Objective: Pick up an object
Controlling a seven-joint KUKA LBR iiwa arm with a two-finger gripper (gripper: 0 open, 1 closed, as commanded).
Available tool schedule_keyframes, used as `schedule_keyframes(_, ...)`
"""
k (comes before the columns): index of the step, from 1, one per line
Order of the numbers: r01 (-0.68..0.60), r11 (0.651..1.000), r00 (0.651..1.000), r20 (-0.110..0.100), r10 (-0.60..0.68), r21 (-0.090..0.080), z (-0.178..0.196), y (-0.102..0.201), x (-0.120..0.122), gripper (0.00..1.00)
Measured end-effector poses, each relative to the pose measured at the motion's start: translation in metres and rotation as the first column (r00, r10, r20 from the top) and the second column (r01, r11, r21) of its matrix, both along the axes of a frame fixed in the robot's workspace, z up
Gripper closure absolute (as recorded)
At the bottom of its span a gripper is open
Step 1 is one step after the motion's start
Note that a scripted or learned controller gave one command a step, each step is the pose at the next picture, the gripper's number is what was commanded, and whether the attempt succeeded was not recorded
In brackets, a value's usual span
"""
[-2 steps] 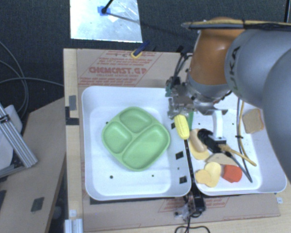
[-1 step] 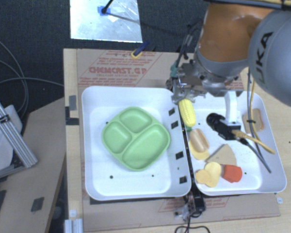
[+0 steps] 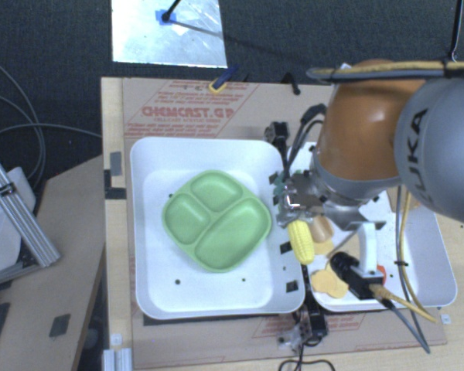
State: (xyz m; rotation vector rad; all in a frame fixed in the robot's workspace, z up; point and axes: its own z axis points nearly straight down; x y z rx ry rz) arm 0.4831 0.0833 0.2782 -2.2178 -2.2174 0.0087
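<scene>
Arm over the seam between the two bins. Left bin [image 3: 151, 284] holds a green divided plate [image 3: 216, 220]. In the right bin [image 3: 441, 284], a yellow corn cob [image 3: 301, 240] lies at the near-left corner, a tan piece [image 3: 321, 229] just beside it, a flat yellow piece [image 3: 329, 284] below. Gripper [image 3: 294, 201] sits just above the cob; cannot tell its state. Judgement: centre on the cob, descend straight, stay clear of the bin wall. The wrist hides most of the right bin.

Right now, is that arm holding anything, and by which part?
Cannot be told: the arm's bulk hides the gripper. The toy corn lies just below it.
</scene>
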Motion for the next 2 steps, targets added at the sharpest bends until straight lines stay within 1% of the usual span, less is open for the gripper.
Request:
schedule_keyframes(1, -0.002, 1.000, 1.000, 0.025, 0.002, 0.002, 0.137, -0.037, 0.005, 1.00)
schedule_keyframes(2, -0.009, 1.000, 1.000, 0.011, 0.009, 0.002, 0.142, 0.018, 0.004, 1.00)
